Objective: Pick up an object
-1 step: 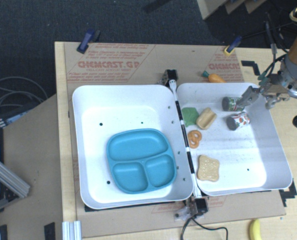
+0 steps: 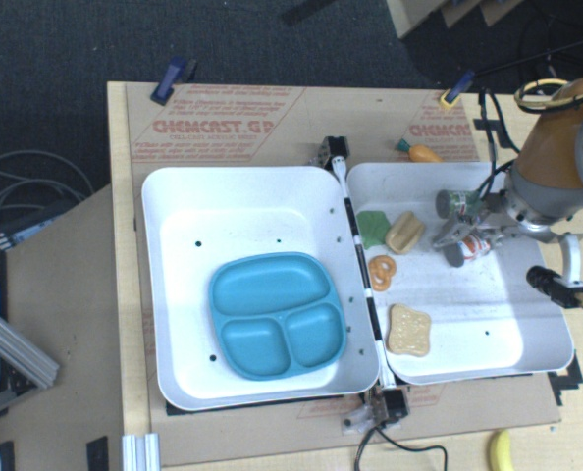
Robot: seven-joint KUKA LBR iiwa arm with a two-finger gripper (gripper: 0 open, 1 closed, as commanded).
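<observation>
Target candidate was the small red-and-white object (image 2: 475, 246) in the right bin (image 2: 527, 356), lying right at the gripper (image 2: 458, 235), toward that bin's far side. Too blurred to say what it was; looked small, light and probably rigid, so a pinch across its narrow width seemed the sensible hold. Jaws state: couldn't tell, the fingers were a grey smear and no object was visibly between them. Other picks in the right bin: a tan bread roll (image 2: 404, 233) just left of the gripper, a green piece (image 2: 373, 228) beside that against the bin's left wall, an orange ring (image 2: 382, 271) nearer the camera, and a toast slice (image 2: 409, 330) near the front. Toast looked flat and hard to get under; roll probably soft and forgiving. Left bin (image 2: 174, 263) held a blue divided tray (image 2: 277, 314).
</observation>
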